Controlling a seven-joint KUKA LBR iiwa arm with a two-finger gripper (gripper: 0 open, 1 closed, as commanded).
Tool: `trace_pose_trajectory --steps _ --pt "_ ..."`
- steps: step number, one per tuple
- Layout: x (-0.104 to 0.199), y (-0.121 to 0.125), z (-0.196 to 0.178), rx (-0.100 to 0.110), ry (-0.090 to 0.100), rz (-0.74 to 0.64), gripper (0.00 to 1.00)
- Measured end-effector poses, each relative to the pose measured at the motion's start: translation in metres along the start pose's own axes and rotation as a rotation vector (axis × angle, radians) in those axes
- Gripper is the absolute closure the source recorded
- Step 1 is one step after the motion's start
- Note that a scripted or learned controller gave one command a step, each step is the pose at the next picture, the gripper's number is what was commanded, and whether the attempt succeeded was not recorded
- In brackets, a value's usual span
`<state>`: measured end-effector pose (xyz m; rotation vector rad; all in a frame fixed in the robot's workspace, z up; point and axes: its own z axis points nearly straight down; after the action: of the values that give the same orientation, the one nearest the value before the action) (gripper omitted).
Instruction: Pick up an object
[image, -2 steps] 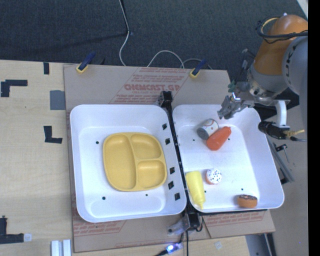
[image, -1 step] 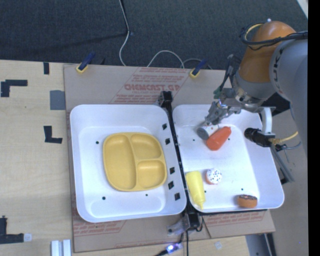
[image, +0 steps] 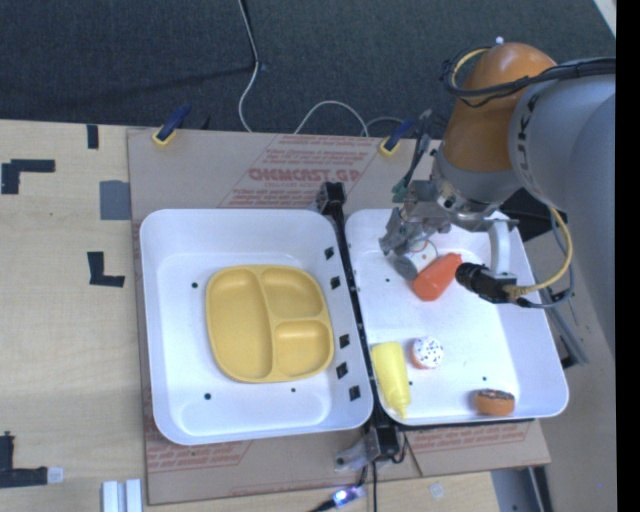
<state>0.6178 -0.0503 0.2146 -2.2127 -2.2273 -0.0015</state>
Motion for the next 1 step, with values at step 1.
trace_pose_trajectory --steps 1 --pt "0.0530 -0.0296 -0.0038 0.003 -0.001 0.001 1.00"
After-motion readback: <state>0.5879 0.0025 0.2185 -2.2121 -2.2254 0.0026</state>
